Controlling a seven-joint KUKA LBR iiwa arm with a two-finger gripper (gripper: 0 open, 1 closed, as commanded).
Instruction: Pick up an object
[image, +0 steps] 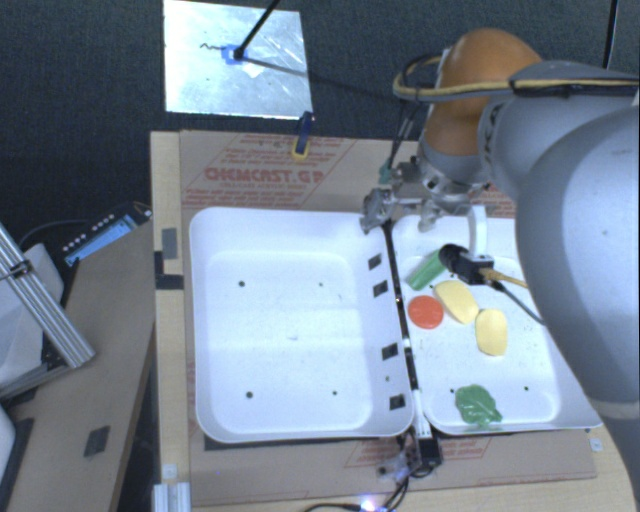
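My gripper (400, 217) hangs over the far left corner of the right bin (540, 400), close to the divider between the bins. Its fingers (373, 214) stand apart with nothing between them. Just below it in the right bin lies a green block (426, 270), tilted. Nearer the front are a red disc (426, 312), a yellow piece (458, 300) and a second yellow piece (491, 332). A green leafy item (476, 404) lies near the bin's front edge. None of these touches the gripper.
The left bin (290, 330) sits beside the right one, with black clips (388, 350) along the shared wall. Both rest on a cardboard sheet (270, 170). A shiny silver sheet (238, 60) lies behind. The bulky grey arm (570, 200) overhangs the right bin's right side.
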